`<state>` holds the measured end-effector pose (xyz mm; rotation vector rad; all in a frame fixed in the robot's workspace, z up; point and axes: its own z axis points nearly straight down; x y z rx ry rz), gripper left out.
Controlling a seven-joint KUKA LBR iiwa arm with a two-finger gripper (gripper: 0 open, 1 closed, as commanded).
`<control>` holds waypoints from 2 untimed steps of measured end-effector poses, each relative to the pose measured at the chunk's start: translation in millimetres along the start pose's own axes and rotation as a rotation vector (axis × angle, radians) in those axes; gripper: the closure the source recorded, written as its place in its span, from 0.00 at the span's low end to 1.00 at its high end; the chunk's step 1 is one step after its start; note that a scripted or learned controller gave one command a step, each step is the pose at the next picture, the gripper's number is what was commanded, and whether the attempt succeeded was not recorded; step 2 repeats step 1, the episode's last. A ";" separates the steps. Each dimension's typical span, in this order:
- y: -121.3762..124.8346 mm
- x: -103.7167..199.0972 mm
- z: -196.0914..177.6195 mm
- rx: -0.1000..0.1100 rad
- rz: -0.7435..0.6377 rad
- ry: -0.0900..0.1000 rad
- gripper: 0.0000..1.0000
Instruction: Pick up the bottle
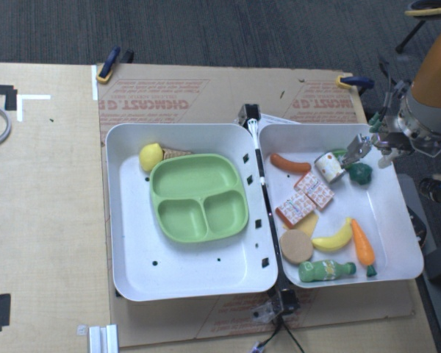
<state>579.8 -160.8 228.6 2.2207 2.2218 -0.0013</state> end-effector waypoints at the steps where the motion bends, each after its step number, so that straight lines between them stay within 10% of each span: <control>1: 0.4 -0.4 -9.6 0.000 -0.002 -0.001 1.00; 2: 0.4 -0.4 -9.6 0.000 -0.002 -0.001 1.00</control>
